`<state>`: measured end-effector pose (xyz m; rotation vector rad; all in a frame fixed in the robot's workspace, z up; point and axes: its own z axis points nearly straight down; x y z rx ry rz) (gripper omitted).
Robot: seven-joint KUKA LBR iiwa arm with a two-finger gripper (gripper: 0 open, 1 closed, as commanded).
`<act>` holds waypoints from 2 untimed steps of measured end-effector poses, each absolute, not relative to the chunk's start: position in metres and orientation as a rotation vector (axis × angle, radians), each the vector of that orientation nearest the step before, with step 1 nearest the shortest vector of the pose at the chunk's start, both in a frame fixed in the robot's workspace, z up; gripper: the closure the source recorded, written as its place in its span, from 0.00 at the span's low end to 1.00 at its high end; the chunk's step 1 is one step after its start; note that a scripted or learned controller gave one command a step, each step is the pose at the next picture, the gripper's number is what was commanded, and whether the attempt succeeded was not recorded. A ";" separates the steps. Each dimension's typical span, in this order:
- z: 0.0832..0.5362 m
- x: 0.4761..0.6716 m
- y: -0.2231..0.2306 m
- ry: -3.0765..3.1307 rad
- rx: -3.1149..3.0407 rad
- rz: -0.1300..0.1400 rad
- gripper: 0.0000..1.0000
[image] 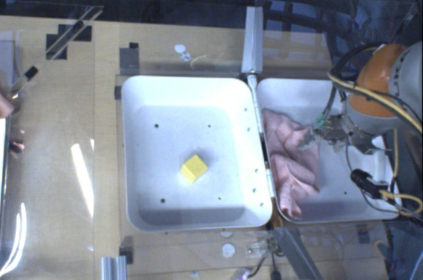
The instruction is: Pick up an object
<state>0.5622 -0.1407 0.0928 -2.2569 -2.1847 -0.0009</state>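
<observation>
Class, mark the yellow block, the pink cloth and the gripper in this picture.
yellow block point(194, 169), camera view, middle of its top face
pink cloth point(291, 163), camera view, middle of the crumpled folds
gripper point(316, 135), camera view, at its tip over the cloth

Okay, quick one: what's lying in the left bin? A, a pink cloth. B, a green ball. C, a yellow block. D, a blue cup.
C: a yellow block sits near the middle of the left bin, while the pink cloth lies in the right bin.

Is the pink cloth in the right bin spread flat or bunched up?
Bunched up: the pink cloth lies in crumpled folds against the right bin's left wall.
</observation>
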 end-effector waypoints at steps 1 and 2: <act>0.100 0.562 -0.139 -2.184 -2.252 0.000 1.00; 0.184 0.556 -0.122 -2.211 -2.229 0.003 1.00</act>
